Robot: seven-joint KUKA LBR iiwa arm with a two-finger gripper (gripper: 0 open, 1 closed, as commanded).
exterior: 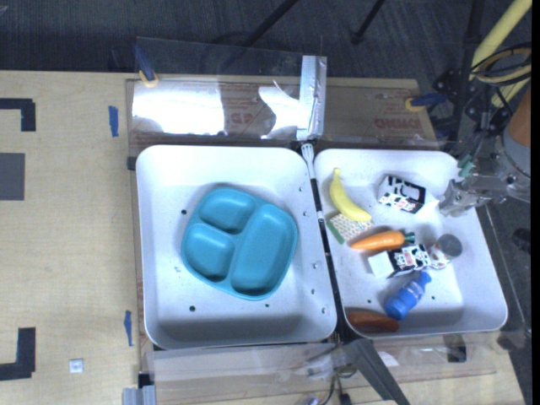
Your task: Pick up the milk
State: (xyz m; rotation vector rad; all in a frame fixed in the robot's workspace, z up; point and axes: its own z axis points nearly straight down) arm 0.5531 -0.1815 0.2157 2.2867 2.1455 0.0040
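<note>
Grey arm (pixel 506 171) in from the right, gripper (pixel 454 201) low over the far right corner of the right bin (pixel 485 306). Cannot tell how far open, nor whether anything is in its hold; too blurred there.

Milk carton (pixel 399 192) lying in the far half of the right bin, left of the gripper and apart from it. Black-and-white cow patches on its face; lettering too small to read.

Just left of it, a banana (pixel 345 199), slanting toward the near side, its lower end over a small green-and-white checked packet (pixel 347 226). Nearer the front, a carrot (pixel 378 240) lying crosswise. Touching it in front, a white box (pixel 395 261) with black, white and red print on its right end, not legible. Right of that, a small grey round cap (pixel 449 246). Nearer still, a blue bottle (pixel 407 296), tilted. By the front rim, a brown oblong thing (pixel 372 319).

In the left bin (pixel 160 226), a blue divided plate (pixel 240 240) with three compartments.

Behind both bins, cardboard (pixel 380 112) under shiny plastic, with reddish print that cannot be made out for certain.
</note>
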